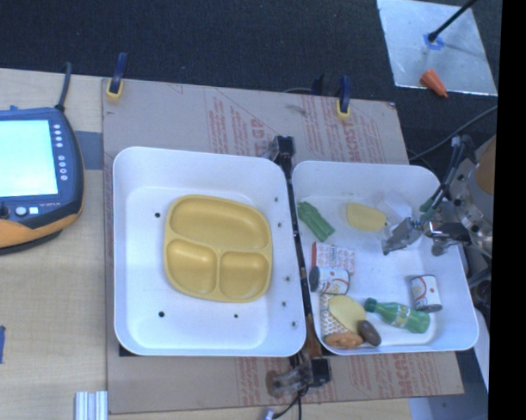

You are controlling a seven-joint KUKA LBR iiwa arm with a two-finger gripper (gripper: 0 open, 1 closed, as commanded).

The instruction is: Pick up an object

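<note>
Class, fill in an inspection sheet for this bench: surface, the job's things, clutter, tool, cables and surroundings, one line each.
Surface: cardboard sheet clamped on a wooden bench, bearing the left bin and the right bin.
Job's things: right bin holds a green bottle, small can, green strip, yellow piece, printed packet and small items at its near edge.
Clutter: yellow divided tray in the left bin.
Tool: tool over the right bin's far right part; nothing seen between its fingers.
Cables: dark cable beyond the right bin.
Surroundings: control pendant at left; dark floor behind.
</note>
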